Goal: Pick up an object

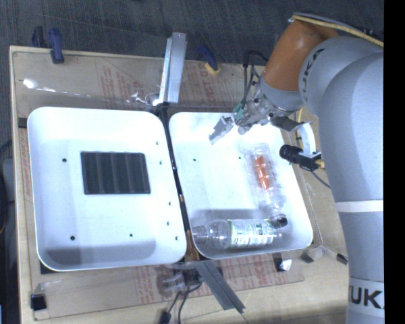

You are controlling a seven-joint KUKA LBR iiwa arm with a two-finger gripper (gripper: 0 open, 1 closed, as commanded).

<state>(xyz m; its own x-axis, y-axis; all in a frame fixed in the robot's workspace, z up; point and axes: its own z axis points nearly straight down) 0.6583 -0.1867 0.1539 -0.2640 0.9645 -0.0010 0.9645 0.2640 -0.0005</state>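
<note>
The arm (344, 113) filled the right side of the view, grey with an orange band (293, 52) above the wrist, reaching in over the far right corner of the right bin. The bench (88, 69) lay under both bins, with blue clamps (56, 44) at its far edge.

The left bin (50, 181) held a dark ribbed panel (115, 173) lying flat near its middle. The right bin (209, 187) sat just beside it, the two rims touching along a dark seam.

In the right bin lay two clear plastic bottles. One bottle (237, 232), with a green-and-white label, lay on its side along the near wall. The other bottle (264, 177), with orange contents showing through, lay lengthwise near the right wall, its dark cap end close to the first bottle.

The gripper (224, 128) hung over the far part of the right bin, apart from both bottles. Nothing showed between its fingers; whether they were spread or closed could not be told from this angle.
</note>
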